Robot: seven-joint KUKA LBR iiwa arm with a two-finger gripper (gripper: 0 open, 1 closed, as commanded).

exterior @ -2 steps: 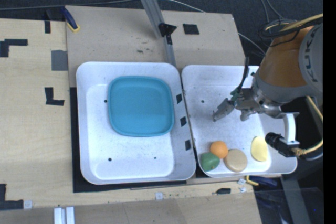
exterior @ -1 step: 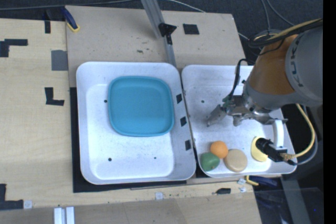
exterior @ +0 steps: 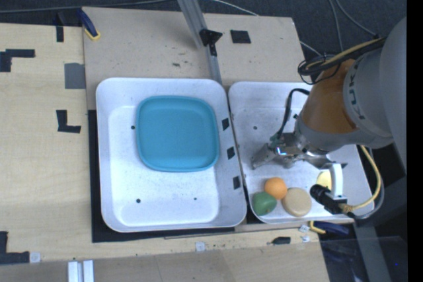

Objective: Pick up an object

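Bins: two shallow white bins side by side; the left bin (exterior: 119, 208) lies well left of the gripper, the right bin (exterior: 254, 99) lies under it.
Arm: one grey arm (exterior: 370, 102) with an orange band, reaching in from the right over the right bin's right half.
Plate: one teal square plate (exterior: 177, 133) with rounded corners, flat in the left bin, well left of the gripper, across the wall where the bins meet.
Gripper: one gripper (exterior: 268, 152), low over the middle of the right bin, fingers pointing left; they look slightly spread with nothing between them.
Round things: three, clustered just below the gripper near the right bin's front rim: a tan ball (exterior: 297, 202), an orange ball (exterior: 275, 188), a green ball (exterior: 264, 203), touching or nearly touching one another.
Yellow thing: one small piece (exterior: 324, 178), right of the orange ball, partly hidden by the arm.
Open room: bare bin floor above and to the left of the gripper, up to the back rim and the dividing wall.
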